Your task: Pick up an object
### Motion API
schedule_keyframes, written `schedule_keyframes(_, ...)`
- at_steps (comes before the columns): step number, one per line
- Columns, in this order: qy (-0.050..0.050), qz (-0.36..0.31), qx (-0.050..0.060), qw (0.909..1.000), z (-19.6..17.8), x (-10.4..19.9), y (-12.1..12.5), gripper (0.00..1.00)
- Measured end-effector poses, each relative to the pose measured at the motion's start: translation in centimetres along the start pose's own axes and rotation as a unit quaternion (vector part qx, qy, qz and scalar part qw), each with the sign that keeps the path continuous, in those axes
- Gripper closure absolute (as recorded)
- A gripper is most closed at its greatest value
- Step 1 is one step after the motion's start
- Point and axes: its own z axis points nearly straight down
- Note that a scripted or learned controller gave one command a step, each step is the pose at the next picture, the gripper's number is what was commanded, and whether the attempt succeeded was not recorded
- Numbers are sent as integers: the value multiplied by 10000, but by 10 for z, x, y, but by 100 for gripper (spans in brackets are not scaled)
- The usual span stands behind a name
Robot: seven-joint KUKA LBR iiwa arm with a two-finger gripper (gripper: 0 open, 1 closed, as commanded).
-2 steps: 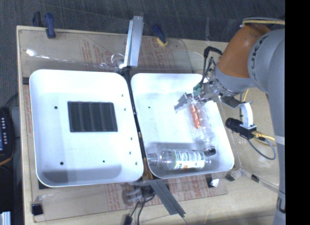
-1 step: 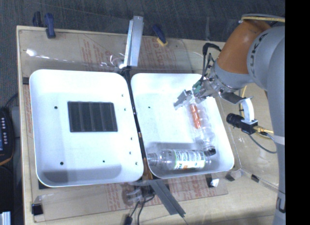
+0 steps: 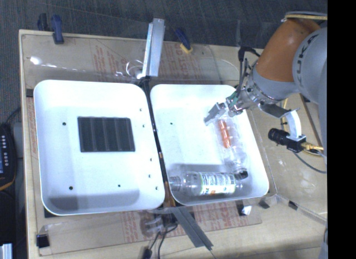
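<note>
In the right bin (image 3: 183, 107), a clear plastic bottle (image 3: 206, 184) with a printed label lies on its side along the near wall. A clear plastic packet with orange contents (image 3: 227, 136) lies by the right wall, running from the bin's middle towards the bottle. My gripper (image 3: 221, 110) hangs low over the far right part of this bin, right at the packet's far end. Whether it touches the packet is unclear. The grey arm with its orange band (image 3: 281, 46) reaches in from the right.
The left bin (image 3: 55, 141) holds a flat dark ribbed rectangle (image 3: 105, 134). A grey metal bar (image 3: 153, 49) stands behind the seam between the bins. Blue clamps (image 3: 55, 27) sit on the bench's far edge, and a black fitting with cables (image 3: 283, 137) lies right of the right bin.
</note>
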Motion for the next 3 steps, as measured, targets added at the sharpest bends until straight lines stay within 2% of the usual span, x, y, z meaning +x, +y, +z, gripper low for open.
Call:
schedule_keyframes(1,-9,-895,-13,9960,-7,-3,12,0)
schedule_keyframes(2,-13,-1492,-17,9888,4,-5,21,0)
schedule_keyframes(3,-10,-1940,-19,9810,-14,-7,49,0)
